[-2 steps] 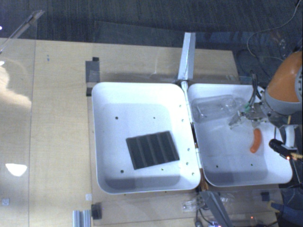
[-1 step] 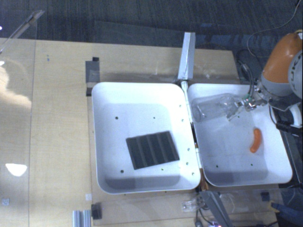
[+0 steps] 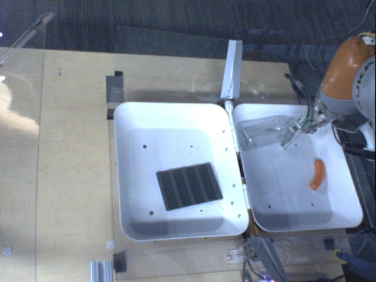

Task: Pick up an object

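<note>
Pale wooden bench (image 3: 64,175) beneath glare, dark carpet (image 3: 176,4) beyond.

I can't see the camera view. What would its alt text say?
A grey and orange robot arm reaches from the right over the right white bin, which holds a small orange sausage-shaped thing and some clear plastic. The left bin holds a dark ribbed slab.

Smooth white plastic bins (image 3: 176,119), pale wood-grain bench (image 3: 64,175), ribbed matt dark pad (image 3: 189,185)
</note>
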Tool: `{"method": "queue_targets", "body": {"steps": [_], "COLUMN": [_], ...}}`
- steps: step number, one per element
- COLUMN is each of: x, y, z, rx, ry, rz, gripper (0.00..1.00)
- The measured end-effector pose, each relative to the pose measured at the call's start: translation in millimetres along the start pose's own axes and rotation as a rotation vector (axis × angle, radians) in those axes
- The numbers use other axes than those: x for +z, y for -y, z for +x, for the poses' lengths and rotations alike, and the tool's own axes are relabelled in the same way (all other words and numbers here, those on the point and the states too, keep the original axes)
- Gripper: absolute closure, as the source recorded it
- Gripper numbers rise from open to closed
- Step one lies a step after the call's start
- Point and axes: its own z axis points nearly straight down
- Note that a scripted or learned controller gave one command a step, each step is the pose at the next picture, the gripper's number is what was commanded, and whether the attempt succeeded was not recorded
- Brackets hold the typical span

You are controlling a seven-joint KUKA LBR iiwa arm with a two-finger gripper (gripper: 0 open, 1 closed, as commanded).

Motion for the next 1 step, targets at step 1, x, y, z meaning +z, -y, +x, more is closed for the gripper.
{"method": "queue_targets", "body": {"steps": [1], "x": [0.3], "y": [1.0], "z": [-0.1], "rx": [-0.005], "ry": [-0.001], "rz": [-0.005], "gripper": [0.0]}}
